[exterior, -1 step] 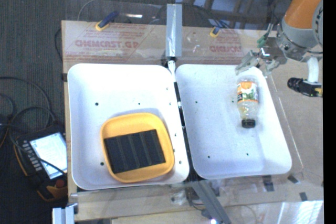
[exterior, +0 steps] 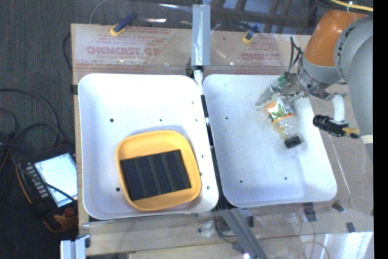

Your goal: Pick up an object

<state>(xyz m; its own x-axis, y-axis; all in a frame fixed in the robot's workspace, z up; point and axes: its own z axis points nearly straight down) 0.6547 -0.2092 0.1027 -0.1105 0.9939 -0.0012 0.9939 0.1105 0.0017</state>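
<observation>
A yellow-orange tray-shaped object (exterior: 159,170) with a black ribbed top lies flat in the left bin (exterior: 103,100), toward its front. My gripper (exterior: 288,128) reaches down into the upper right part of the right bin (exterior: 242,148), under the orange-banded wrist (exterior: 324,39). A small crinkled item with orange and green patches (exterior: 278,110) sits right at the gripper. I cannot make out whether it rests on the bin floor or is held. A small black piece (exterior: 293,141) shows just below it.
A metal divider post (exterior: 200,39) stands behind the seam between the bins. A brown board (exterior: 139,48) with two clips lies behind them. Cables and a handheld pendant (exterior: 51,176) lie on the floor at left.
</observation>
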